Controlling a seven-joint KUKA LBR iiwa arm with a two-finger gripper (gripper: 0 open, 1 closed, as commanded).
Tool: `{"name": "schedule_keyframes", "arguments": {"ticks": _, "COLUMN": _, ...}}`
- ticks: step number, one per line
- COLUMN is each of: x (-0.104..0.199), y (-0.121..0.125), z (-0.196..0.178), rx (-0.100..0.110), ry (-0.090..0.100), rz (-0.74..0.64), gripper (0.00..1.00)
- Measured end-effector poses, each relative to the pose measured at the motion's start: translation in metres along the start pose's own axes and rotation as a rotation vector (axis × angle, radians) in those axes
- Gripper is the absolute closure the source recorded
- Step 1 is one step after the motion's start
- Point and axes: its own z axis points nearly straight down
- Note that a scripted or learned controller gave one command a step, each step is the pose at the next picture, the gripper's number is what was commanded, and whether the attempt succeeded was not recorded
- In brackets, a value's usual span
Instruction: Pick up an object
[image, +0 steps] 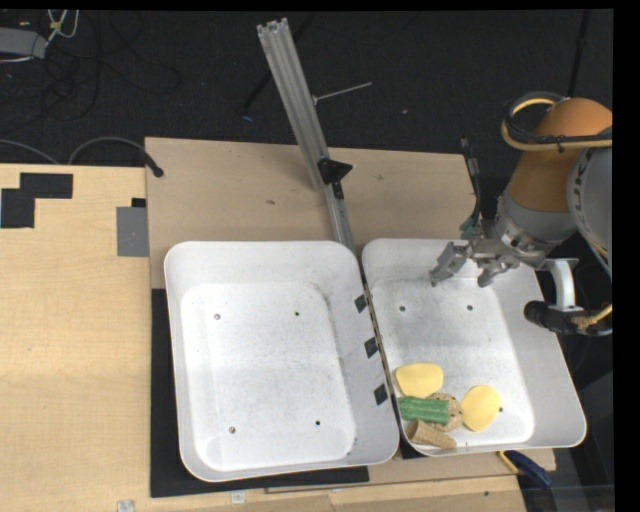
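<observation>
I look down at a slant on a wooden bench that bears two shallow white bins side by side. The left bin (200, 330) holds nothing I can see. The right bin (545, 390) holds a small cluster of things, all gathered near its front edge, close to the wall it shares with the left bin.

In that cluster, a pale yellow rounded piece (418, 379) lies nearest the shared wall. A second yellow rounded piece (481, 407) lies a little to its right and nearer the front. Between them, a green stick-like object (424, 408) lies roughly crosswise, touching or nearly touching both. A tan, lumpy object (433, 433) sits just in front of the green one, against the bin's front rim.

My gripper (468, 270) hangs over the back part of the right bin, well apart from the cluster. Its fingers are spread, with nothing between them.

As I judge it, the pick is not yet done: no object is lifted or grasped. What is left is nearly everything: travelling forward to the cluster, descending, closing on one piece and raising it.
</observation>
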Motion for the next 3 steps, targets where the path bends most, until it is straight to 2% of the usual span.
{"name": "schedule_keyframes", "arguments": {"ticks": 1, "x": 0.008, "y": -0.003, "z": 0.063, "rx": 0.001, "ry": 0.001, "rz": -0.003, "gripper": 0.00}}
{"name": "schedule_keyframes", "arguments": {"ticks": 2, "x": 0.008, "y": -0.003, "z": 0.069, "rx": -0.003, "ry": 0.000, "rz": -0.001, "gripper": 0.00}}
{"name": "schedule_keyframes", "arguments": {"ticks": 3, "x": 0.008, "y": -0.003, "z": 0.058, "rx": -0.002, "ry": 0.000, "rz": 0.000, "gripper": 1.00}}
